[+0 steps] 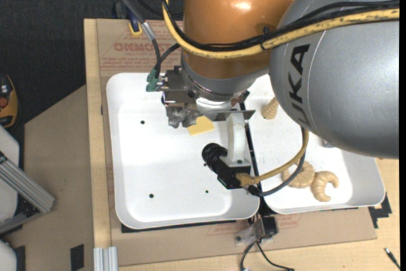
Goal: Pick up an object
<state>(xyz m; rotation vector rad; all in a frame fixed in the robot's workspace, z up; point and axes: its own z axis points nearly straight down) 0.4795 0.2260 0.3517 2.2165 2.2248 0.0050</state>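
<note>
Beside the arm [304, 73] — three croissants [323, 184], two bins [127, 155].

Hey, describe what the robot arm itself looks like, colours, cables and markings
A bulky grey arm with a glossy orange dome-shaped band above the wrist and black lettering on its side. A yellow braided cable and black cables loop around it. The metal gripper assembly is grey and black.

The bench [95, 136] has a brown top like cardboard, with red print near its far edge. Two shallow white bins lie directly on it, side by side and touching: the left bin [146, 200] and the right bin [355, 197].
</note>
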